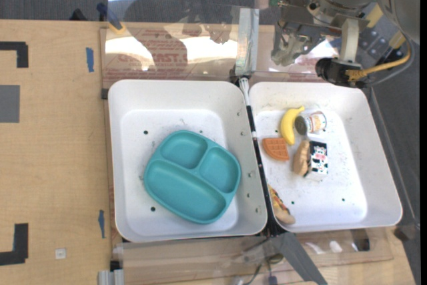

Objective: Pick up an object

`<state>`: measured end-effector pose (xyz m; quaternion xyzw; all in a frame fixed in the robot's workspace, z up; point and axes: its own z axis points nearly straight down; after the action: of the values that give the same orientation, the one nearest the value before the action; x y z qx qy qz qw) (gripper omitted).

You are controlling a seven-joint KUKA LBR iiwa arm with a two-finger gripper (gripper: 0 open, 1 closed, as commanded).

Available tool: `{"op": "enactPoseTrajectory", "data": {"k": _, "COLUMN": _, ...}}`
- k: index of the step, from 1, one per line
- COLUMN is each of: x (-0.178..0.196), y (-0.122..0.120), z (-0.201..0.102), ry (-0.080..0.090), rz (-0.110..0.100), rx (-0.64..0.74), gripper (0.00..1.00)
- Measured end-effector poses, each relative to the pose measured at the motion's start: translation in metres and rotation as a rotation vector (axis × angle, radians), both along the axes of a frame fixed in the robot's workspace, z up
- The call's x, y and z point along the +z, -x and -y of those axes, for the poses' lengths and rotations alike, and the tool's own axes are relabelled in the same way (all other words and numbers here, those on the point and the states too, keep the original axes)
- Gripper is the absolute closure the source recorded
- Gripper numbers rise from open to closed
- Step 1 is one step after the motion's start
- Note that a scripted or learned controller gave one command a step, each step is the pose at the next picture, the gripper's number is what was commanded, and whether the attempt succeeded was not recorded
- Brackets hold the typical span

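— What is seen in the left bin (127,110)?
— A teal divided plate (192,175) is laid there.
— And the right bin (373,177)?
— A banana (289,125), a waffle (275,148), a small can (315,122) and a black-and-white carton (319,158) are clustered together. The gripper (291,50) is held above the far rim.

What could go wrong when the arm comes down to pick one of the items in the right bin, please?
The banana, can, waffle and carton lie packed together, so the gripper may nudge or grab a neighbour. A toy against the right bin's near-left wall may leave little finger room.
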<state>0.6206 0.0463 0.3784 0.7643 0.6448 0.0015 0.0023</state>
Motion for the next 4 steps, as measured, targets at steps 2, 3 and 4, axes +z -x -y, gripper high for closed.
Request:
{"op": "enactPoseTrajectory", "data": {"k": 2, "x": -0.003, "y": 0.05, "z": 0.12, "ry": 0.0, "rz": -0.001, "rx": -0.152, "gripper": 1.0}}
{"op": "enactPoseTrajectory", "data": {"k": 3, "x": -0.086, "y": 0.087, "z": 0.229, "ry": 0.001, "rz": -0.013, "rx": -0.212, "gripper": 1.0}}
{"op": "enactPoseTrajectory", "data": {"k": 4, "x": -0.135, "y": 0.142, "z": 0.259, "ry": -0.002, "rz": -0.009, "rx": -0.024, "gripper": 1.0}}
